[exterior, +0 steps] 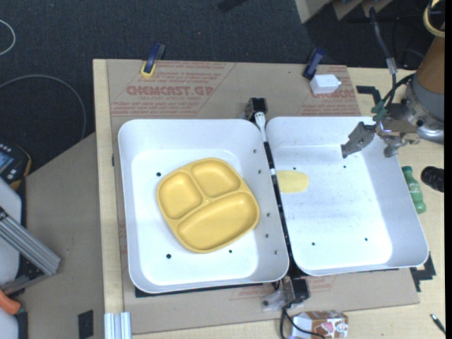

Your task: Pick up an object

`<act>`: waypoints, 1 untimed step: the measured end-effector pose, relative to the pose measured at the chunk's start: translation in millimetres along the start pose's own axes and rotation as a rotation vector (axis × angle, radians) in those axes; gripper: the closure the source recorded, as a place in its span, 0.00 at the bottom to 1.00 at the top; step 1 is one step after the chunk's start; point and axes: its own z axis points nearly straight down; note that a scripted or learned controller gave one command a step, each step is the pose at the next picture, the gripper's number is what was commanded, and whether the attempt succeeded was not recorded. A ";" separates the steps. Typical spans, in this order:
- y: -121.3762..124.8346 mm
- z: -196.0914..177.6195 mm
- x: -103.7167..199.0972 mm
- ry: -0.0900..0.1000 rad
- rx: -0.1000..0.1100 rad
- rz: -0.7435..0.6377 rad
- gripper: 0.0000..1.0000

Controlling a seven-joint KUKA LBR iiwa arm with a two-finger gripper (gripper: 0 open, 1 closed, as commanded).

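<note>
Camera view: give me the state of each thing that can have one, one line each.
Yellow plastic divided plate: lies flat and upright in the left white bin, compartments bare.
Small pale yellow flat piece: lies flat in the right white bin, against its left wall.
Pincer: above the right bin's upper right part, apart from the yellow piece, holding nothing visible.

One fixed camera, high above the counter [212,76]

It looked down at a slant from the near side, far enough back to take in both white bins [134,189], the surrounding dark floor [70,20], and the arm [431,83] entering from the right.
</note>
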 end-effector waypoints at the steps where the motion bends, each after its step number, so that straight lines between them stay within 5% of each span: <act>1: -81.8 -123.9 37.8 -0.001 -0.012 -0.004 0.00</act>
